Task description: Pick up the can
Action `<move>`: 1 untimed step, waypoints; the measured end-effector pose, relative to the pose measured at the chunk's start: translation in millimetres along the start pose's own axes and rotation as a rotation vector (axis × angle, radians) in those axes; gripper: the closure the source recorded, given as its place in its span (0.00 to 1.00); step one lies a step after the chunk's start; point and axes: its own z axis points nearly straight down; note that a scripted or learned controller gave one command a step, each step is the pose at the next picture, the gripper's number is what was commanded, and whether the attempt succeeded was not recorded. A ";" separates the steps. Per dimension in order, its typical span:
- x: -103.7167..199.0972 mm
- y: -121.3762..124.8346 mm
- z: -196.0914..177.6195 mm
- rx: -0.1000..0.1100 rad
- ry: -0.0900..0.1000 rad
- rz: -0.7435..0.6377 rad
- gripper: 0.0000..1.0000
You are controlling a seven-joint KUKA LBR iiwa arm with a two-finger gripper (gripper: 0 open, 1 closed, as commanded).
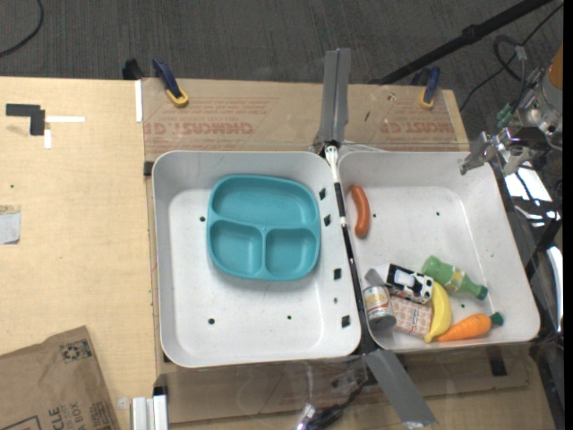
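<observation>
Small silver can with red label (377,303) lies at near-left corner of right white bin (501,231), touching checkered carton (411,314) beside yellow banana (440,310). Tool (491,149) hovers over bin's far-right rim, state unclear. Best approach: descend vertically, clear of bin wall.

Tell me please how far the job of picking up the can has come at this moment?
Nothing looks done yet. The can lies in the right bin near its front left corner, beside a small carton and a banana. The gripper is at the bin's far right corner, well away from the can and with nothing in it. Left to do: reach the can, grasp it, lift it.
</observation>
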 end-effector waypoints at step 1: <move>3.4 26.1 136.1 0.002 0.012 -0.034 0.00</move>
